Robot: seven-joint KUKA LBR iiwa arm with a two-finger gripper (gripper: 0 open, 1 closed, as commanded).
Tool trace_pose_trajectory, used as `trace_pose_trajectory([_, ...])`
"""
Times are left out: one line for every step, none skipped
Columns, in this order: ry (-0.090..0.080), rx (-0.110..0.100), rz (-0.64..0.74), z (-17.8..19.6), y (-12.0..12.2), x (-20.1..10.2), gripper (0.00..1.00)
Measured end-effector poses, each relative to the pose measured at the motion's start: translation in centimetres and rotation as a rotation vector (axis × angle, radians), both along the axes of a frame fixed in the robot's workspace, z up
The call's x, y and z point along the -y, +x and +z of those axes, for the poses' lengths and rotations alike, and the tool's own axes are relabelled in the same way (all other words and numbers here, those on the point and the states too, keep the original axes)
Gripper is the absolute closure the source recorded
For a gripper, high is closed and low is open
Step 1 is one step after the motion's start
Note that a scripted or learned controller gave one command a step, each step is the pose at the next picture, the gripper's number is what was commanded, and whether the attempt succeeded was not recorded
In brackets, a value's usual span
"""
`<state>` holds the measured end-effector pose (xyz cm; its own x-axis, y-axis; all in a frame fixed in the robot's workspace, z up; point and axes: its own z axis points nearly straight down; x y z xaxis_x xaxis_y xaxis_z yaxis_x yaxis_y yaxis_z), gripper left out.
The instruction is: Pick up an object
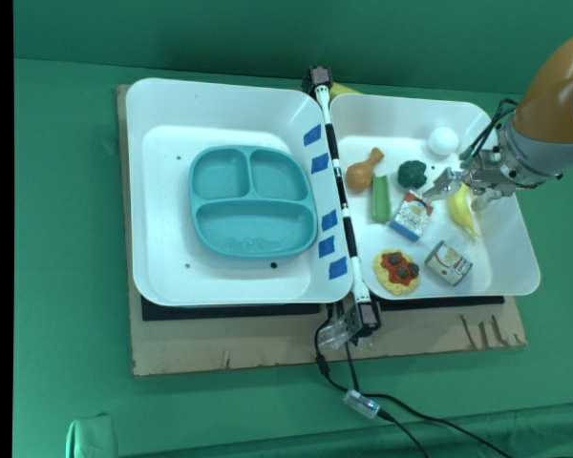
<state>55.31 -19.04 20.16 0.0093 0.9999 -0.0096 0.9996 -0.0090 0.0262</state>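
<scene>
The left bin (162, 256) held a teal divided plate (253, 201) with three compartments, lying flat near the middle. Along the ridge where the two bins met ran a thin black-and-white bar (339, 198), with several blue tape squares (318, 163) stuck on the left bin's inner wall beside it. At the near end of that bar a small clear clip and a cable (363, 404) trailed off over the cardboard sheet (220, 361) under the bins.

In the right bin (516, 275), going rightwards, a toy chicken drumstick (363, 170) lay near the ridge, with a green stick-shaped vegetable (381, 198) just beside it. Nearer to me sat a round toy plate of spaghetti (397, 271). A head of broccoli (412, 173) lay further back, and a small carton (412, 215) lay tilted just in front of it. A white ball or egg (443, 140) rested toward the far side. A little tin (448, 262) lay on its side near the front wall. A banana (464, 211) lay right of the carton, partly under the arm's tool.

The gripper (463, 185) hung low over the right bin, right at the banana's far end, its fingers pointing down. I couldn't tell whether the claw was spread or pinching anything. The orange band (556, 79) showed at the right.
</scene>
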Motion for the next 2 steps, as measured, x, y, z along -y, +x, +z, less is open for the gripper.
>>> trace_pose_trajectory([-0.005,0.014,-0.007,1.6,0.2,0.3,1.00])
trace_pose_trajectory([0.005,-0.013,0.005,7.4,0.9,-8.0,1.00])
